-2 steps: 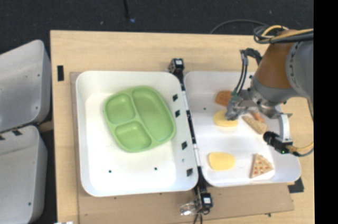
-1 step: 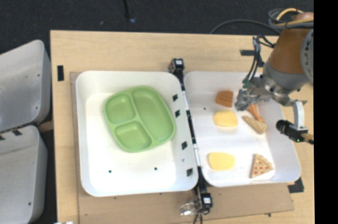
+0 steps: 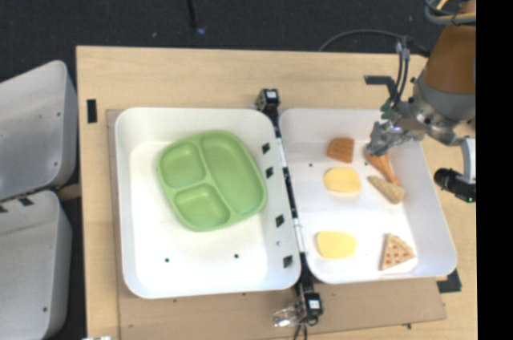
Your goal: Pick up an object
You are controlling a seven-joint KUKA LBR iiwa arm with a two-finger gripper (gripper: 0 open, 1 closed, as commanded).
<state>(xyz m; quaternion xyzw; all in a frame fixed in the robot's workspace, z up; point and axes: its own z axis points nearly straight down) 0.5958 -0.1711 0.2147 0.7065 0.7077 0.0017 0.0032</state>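
Observation:
The right bin [image 3: 429,206] holds several toy foods: a brown chunk [image 3: 341,148], a yellow round piece [image 3: 342,181], an orange carrot-like stick [image 3: 385,167], a beige crust piece [image 3: 387,190], a second yellow piece [image 3: 336,244] and a pizza slice [image 3: 396,252]. My gripper [image 3: 381,143] hangs low at the bin's upper right, right over the top end of the orange stick and just right of the brown chunk. The gripper's body hides the stick's upper end.
The left bin [image 3: 136,250] carries a green three-compartment plate [image 3: 211,180]. A black-clipped divider [image 3: 284,186] runs between the bins. Cables [image 3: 353,38] trail behind the arm at the back right. White chairs [image 3: 32,138] stand beyond the bench's left edge.

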